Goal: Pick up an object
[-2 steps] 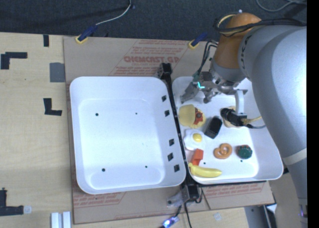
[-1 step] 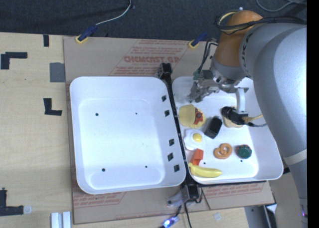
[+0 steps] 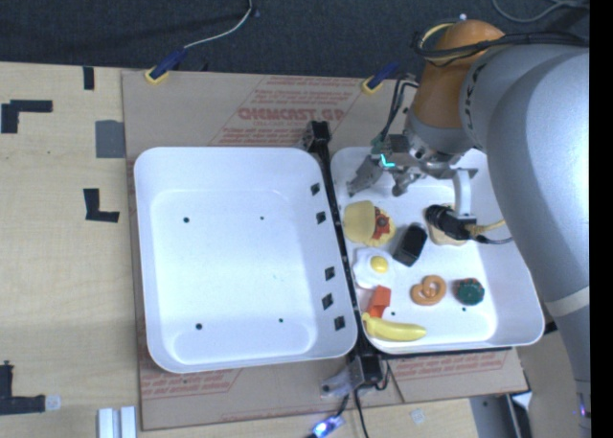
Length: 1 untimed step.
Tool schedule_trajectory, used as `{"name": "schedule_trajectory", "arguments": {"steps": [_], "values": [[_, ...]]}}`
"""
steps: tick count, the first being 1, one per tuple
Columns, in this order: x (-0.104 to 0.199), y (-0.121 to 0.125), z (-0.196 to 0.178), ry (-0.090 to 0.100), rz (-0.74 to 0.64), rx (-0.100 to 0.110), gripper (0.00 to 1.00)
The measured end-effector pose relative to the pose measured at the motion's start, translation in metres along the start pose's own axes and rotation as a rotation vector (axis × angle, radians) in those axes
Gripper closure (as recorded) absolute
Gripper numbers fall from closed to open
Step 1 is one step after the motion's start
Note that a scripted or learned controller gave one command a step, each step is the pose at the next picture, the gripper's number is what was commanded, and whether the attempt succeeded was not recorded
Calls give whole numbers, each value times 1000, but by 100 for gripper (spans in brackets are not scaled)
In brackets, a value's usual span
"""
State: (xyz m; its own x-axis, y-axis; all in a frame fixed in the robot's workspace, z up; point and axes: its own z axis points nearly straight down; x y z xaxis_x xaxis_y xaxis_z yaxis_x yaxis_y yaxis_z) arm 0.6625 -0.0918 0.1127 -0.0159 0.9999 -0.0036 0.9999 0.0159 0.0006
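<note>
My gripper (image 3: 383, 180) hovers over the far end of the right bin (image 3: 512, 326) with its fingers spread open and nothing between them. Just in front of it lies a pale yellow round toy with a red spot (image 3: 364, 222). A black block (image 3: 410, 244) lies to the right of that. Nearer the front are a fried egg toy (image 3: 372, 265), a red block (image 3: 380, 300), a banana (image 3: 395, 331), a brown donut (image 3: 428, 290) and a dark green round piece (image 3: 468, 290).
The left bin (image 3: 153, 177) sits beside the right one, with a black clip strip (image 3: 330, 235) along the shared wall. Both stand on a cardboard sheet (image 3: 278, 115). The grey arm covers the right side of the view.
</note>
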Motion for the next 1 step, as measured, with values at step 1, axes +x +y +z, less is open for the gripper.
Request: {"name": "schedule_trajectory", "arguments": {"steps": [1], "values": [[2,0,-8,0,-3,2,100]]}}
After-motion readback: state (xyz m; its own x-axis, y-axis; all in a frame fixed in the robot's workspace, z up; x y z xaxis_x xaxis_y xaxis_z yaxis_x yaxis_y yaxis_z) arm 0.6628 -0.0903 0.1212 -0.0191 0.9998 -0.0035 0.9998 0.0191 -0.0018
